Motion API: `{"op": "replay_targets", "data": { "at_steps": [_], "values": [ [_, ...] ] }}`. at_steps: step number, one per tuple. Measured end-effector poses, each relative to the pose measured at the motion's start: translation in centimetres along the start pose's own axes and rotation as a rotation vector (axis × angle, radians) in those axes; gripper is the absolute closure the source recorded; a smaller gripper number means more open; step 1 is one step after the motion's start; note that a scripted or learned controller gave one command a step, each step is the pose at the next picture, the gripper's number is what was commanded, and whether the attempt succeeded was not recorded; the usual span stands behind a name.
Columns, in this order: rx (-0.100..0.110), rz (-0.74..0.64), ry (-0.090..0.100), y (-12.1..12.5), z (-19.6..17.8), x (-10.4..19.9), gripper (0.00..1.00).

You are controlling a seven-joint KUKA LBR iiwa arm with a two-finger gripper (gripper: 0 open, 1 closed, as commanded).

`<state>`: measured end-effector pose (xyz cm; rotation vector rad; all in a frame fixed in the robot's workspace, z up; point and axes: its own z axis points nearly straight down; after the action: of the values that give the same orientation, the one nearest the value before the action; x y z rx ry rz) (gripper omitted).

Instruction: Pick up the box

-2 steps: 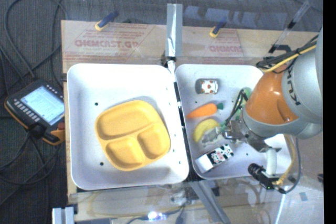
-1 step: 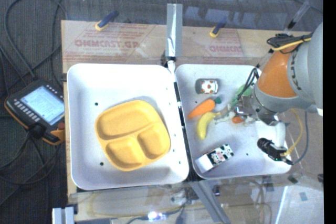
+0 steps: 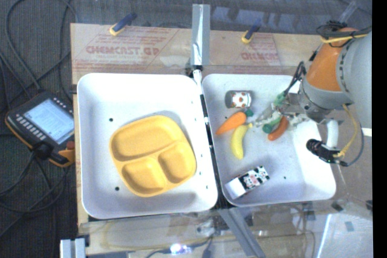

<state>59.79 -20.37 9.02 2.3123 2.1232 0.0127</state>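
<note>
The box [image 3: 248, 180] is small, black and white with a pale end, and lies tilted near the front edge of the right bin [image 3: 314, 181]. My gripper [image 3: 282, 110] hangs at the bin's back right, well behind the box and apart from it. Right under the gripper lie a small orange-red vegetable [image 3: 277, 129] and a green piece [image 3: 266, 127]. The wrist hides the gripper's tips.
In the right bin are also a small can [image 3: 239, 99], an orange carrot [image 3: 231, 122] and a yellow banana [image 3: 239, 141]. The left bin [image 3: 97, 99] holds a yellow divided tray [image 3: 153, 154]. A metal divider [image 3: 198, 39] stands between the bins at the back.
</note>
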Motion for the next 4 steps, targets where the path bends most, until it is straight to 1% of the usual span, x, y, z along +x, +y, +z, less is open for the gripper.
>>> {"op": "replay_targets", "data": {
  "at_steps": [1, 2, 3, 4],
  "values": [
    [-0.004, 0.169, -0.009, -7.0, -0.1, 4.0, 0.0],
    [-0.003, 0.262, -0.01, 0.8, 0.1, 2.4, 0.0],
    [-0.006, 0.261, -0.013, 1.0, -1.3, 2.3, 1.0],
    [0.01, 0.103, -0.009, -1.4, -9.2, 7.7, 1.0]
  ]
}}
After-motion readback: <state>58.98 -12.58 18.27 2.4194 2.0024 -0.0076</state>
